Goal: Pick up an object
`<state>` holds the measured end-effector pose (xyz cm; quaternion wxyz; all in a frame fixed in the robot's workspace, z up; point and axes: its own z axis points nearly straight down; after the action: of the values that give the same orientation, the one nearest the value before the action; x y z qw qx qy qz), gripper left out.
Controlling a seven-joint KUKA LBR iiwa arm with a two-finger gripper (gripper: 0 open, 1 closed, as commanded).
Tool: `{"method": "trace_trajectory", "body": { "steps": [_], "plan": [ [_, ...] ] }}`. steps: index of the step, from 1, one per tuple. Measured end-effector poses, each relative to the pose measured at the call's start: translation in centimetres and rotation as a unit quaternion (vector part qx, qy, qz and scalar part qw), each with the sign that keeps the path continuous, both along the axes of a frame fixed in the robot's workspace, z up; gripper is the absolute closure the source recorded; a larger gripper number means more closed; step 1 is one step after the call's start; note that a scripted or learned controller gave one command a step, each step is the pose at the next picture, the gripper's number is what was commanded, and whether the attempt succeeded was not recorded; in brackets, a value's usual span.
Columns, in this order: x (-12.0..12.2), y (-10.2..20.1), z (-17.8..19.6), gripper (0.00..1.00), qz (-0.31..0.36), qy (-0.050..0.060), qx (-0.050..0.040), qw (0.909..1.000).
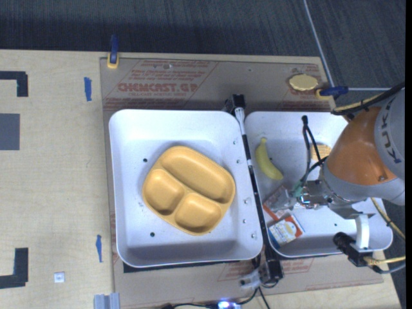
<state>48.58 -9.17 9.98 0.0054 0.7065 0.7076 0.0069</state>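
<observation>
Wooden bench (51, 192) on dark carpet (193, 11) bears two bins. Left bin (129, 237) holds a yellow tray (188, 188). Right bin (322, 240) holds banana (266, 160), packet (284, 229). Gripper (297, 195) low there; grip state indeterminate.

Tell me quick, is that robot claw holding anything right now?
Gripper: low in the right bin over a clear plastic packet; a grasp cannot be told.

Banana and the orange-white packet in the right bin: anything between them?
Yes. In the camera view, a crinkly clear wrapper lies between the banana and the orange-white packet, beside the end effector.
</observation>
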Motion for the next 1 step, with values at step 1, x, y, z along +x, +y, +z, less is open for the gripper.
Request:
{"method": "trace_trajectory", "body": {
  "steps": [1],
  "plan": [
    [0.0, 0.0, 0.01, 0.0, 0.0, 0.0, -0.0001, 1.0]
  ]
}}
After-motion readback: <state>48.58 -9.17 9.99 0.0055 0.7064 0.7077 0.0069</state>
